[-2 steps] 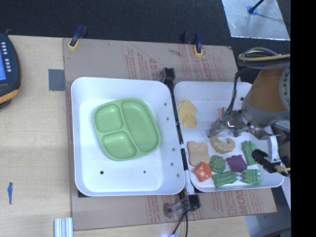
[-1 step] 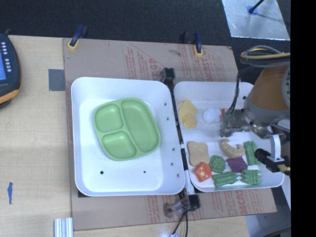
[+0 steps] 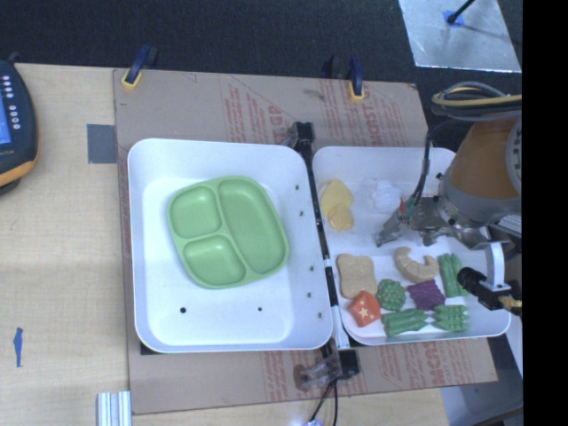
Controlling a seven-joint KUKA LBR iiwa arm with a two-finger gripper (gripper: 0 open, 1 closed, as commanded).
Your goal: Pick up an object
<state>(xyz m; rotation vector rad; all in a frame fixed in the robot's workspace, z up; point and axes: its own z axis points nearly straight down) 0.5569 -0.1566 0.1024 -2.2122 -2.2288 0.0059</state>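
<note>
Two white bins sit side by side on the worktop; the arm's pincer hangs over the right bin, its grip state impossible to tell, apparently poised above toy food heaped along the near edge.

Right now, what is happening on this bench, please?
A grey robot arm with an orange band reaches in from the right over the right bin, which holds small toy foods. Its gripper is low, close to the yellow pieces and the slice of bread; nothing is seen between its fingers. The left bin holds a green divided plate, untouched.
</note>
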